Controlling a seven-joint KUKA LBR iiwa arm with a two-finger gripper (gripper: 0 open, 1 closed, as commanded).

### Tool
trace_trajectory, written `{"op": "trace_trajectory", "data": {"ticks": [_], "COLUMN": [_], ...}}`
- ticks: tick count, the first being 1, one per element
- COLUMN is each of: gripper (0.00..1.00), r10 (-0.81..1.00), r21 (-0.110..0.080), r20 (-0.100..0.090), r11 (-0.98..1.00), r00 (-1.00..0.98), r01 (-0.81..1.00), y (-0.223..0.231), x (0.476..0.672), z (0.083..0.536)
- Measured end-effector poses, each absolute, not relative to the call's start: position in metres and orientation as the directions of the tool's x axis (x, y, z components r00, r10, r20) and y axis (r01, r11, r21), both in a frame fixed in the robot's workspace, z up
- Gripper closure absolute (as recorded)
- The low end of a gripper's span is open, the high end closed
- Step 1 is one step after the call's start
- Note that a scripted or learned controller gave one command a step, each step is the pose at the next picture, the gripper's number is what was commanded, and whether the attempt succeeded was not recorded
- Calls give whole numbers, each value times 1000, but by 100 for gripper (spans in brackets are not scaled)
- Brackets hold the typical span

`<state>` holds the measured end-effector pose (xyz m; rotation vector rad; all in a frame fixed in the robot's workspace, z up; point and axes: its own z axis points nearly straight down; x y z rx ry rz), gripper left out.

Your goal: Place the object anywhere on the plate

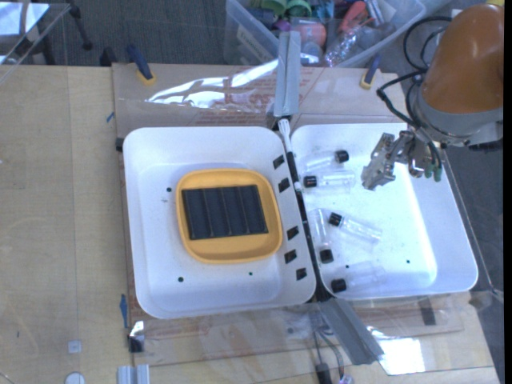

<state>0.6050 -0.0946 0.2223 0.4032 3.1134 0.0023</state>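
I have the gripper (378, 172) hanging over the upper part of the right bin (448, 254), and from this slanted view I cannot tell its state, nor see anything carried by it. The objects I could take are clear vials with black caps scattered across that bin: one (326, 160) up near the divider, one (328, 182) just below it, one (356, 226) mid-bin, and others (324, 242) lower down against the divider. The plate (230, 214), yellow with a dark ribbed insert, sits in the left bin (152, 238), with nothing on it yet. My worry is the vials themselves: they look transparent and round, so I expect a pinch to roll one aside or squirt it out, and the camera gives me little edge to aim at. The ones hugging the divider leave poor room for a finger on that side. The carry also has to clear the divider, where a loose hold could drop the vial short of the plate.
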Motion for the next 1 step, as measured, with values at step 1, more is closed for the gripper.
{"op": "trace_trajectory", "data": {"ticks": [1], "gripper": [100], "r10": [287], "r21": [2], "r20": [-6], "r11": [958], "r00": [-958], "r01": [287], "y": [-142], "x": [633], "z": [254]}}
